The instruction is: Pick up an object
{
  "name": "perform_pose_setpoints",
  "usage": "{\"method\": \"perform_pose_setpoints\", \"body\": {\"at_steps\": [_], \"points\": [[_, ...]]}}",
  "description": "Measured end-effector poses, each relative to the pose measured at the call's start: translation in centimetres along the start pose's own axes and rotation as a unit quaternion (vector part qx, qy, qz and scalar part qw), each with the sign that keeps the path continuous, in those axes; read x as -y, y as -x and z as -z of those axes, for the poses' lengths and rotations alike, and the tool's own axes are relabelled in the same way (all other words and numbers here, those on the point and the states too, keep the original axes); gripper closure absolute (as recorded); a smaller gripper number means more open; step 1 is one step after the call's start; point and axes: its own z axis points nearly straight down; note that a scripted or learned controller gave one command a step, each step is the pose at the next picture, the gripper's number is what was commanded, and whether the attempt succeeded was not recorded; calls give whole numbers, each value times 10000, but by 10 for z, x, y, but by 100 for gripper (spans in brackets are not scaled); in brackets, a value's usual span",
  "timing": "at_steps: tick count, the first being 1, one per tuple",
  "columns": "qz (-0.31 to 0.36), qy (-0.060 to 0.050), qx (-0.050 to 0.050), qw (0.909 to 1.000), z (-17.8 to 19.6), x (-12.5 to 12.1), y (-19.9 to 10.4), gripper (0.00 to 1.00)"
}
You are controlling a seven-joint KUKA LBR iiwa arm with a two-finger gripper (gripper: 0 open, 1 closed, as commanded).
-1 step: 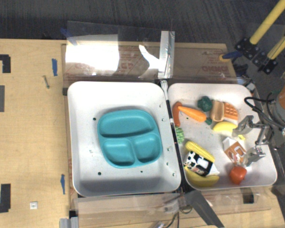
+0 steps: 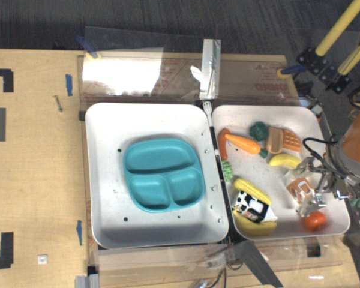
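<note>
Near edge of right bin (image 2: 276, 236): we see banana (image 2: 252, 225), tomato (image 2: 314, 221) | gripper (image 2: 312, 188) low over near-right corner, above tomato; grip we cannot tell | teal tray (image 2: 163, 174) in left bin (image 2: 102, 161)

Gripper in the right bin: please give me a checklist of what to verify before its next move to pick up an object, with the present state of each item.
1. Gripper is over the right bin: ok, it sits low at the bin's right side.
2. Fingers open or shut: cannot tell, cables and metal parts blur together.
3. An object already held: cannot tell.
4. Nearby targets: ok, red tomato lies just below the gripper and yellow banana just to its left.
5. Space around the tomato: not ok, it lies close to the bin's wall.
6. Teal tray in the left bin out of the way: ok.
</note>
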Motion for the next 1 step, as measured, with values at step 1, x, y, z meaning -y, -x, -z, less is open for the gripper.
{"method": "perform_pose_setpoints", "body": {"at_steps": [1], "points": [[-334,-1,80,9994,-12,-12,4,0]]}}
